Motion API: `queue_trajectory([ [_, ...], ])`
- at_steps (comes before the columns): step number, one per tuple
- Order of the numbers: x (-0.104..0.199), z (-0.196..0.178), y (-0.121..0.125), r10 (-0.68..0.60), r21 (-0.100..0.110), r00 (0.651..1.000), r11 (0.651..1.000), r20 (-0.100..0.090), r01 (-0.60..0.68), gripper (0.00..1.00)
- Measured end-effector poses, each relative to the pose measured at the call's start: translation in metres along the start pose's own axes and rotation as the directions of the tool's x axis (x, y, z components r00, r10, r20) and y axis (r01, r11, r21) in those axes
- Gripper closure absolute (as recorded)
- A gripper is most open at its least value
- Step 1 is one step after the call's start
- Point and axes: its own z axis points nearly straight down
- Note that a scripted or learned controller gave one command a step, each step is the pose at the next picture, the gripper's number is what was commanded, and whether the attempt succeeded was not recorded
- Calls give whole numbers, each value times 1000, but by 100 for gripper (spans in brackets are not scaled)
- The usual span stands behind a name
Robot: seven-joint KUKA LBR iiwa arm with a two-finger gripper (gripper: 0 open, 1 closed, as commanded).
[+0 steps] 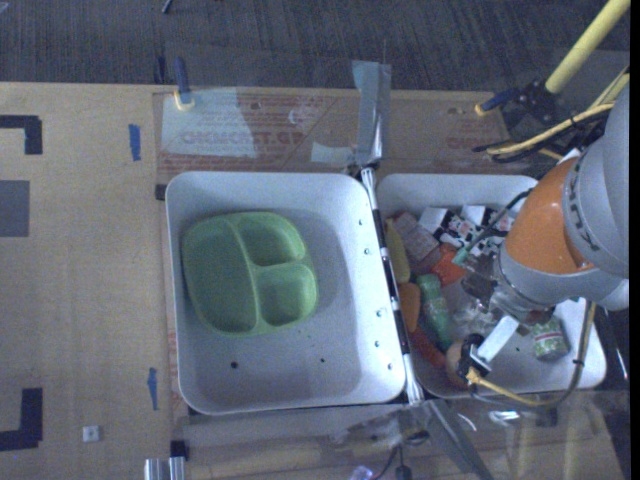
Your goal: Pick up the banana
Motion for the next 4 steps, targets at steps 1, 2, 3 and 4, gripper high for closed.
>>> queue_trajectory([
  [1,70,-89,-72,162,7,987,987,4,-162,100],
  [2,127,-89,-68,286,5,958,958,5,-286,100],
  [3,189,-149,-70,459,3,888,888,6,-459,100],
  [4,246,-110,-128,371,5,929,929,8,-371,100],
])
